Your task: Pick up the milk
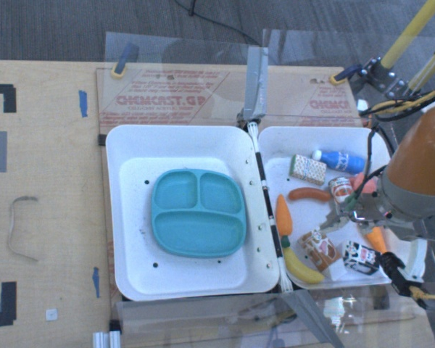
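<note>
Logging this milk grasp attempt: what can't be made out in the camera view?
- Pincer: open or shut unclear; small, against clutter.
- Milk carton: print too small to read.
- Orange piece: partly hidden under the arm.
- Right bin: right wall hidden by the arm.

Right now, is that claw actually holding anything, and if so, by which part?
Nothing is held. The claw hangs open above the right bin, with nothing between its fingers. The milk, a black-and-white carton, lies apart from it near the bin's front edge.
</note>
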`<state>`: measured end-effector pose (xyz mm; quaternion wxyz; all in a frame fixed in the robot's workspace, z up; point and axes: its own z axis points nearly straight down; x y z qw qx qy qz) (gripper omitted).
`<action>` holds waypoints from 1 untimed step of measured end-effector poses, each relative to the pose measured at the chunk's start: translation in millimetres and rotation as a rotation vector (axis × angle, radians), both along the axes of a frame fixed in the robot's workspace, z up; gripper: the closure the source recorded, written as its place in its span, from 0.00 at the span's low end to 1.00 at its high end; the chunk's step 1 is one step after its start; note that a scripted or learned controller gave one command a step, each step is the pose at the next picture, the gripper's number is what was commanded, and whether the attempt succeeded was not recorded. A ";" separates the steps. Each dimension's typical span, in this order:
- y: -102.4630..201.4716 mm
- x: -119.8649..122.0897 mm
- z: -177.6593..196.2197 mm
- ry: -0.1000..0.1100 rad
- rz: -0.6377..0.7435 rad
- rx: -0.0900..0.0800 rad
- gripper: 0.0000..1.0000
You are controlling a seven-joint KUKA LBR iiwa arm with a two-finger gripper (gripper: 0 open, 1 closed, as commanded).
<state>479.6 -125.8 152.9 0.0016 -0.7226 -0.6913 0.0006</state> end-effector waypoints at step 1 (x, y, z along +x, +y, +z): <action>20.6 11.6 -49.8 -0.004 0.043 -0.003 0.00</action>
